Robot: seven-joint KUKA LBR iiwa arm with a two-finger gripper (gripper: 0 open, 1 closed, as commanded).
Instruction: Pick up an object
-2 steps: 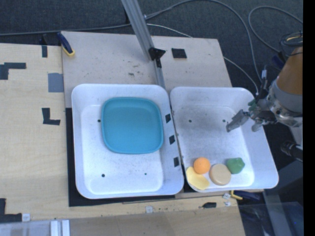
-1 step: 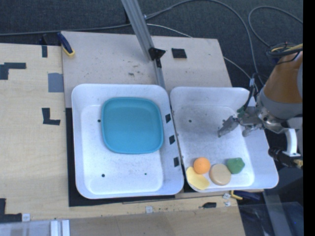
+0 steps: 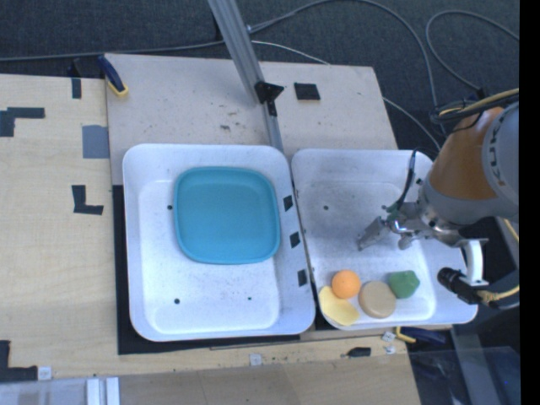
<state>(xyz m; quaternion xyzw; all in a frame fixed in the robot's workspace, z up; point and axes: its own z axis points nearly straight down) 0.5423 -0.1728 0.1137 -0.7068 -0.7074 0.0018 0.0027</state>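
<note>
Well, the arm [image 3: 472, 163] comes in from three o'clock, its orange band sitting over the right edge of the right bin [image 3: 337, 171], and the gripper [image 3: 390, 236] hangs over the middle of that bin with its two fingers [image 3: 369, 234] spread apart and nothing between them; one finger reaches out toward nine o'clock, the other is shorter in view and sits closer to the wrist. The things to pick from all lie huddled at the bin's near edge, down at about six o'clock from the gripper and clear of it. The orange ball [image 3: 345, 283] lies at roughly seven o'clock from the fingertips, resting just above a yellow piece [image 3: 337, 312] that sits at the bin's lower left corner. Just beside the ball, to its right and touching or nearly touching it, is a tan round object [image 3: 377, 299], almost straight below the gripper. The green object [image 3: 404, 283] lies next to that one, at about five o'clock from the gripper and the nearest of the four to the wrist. Over at nine o'clock, in the left bin [image 3: 152, 310], a blue square plate [image 3: 226, 214] lies flat toward the far side. A grey metal post [image 3: 240, 45] slants down from twelve o'clock to the gap between the two bins.
</note>
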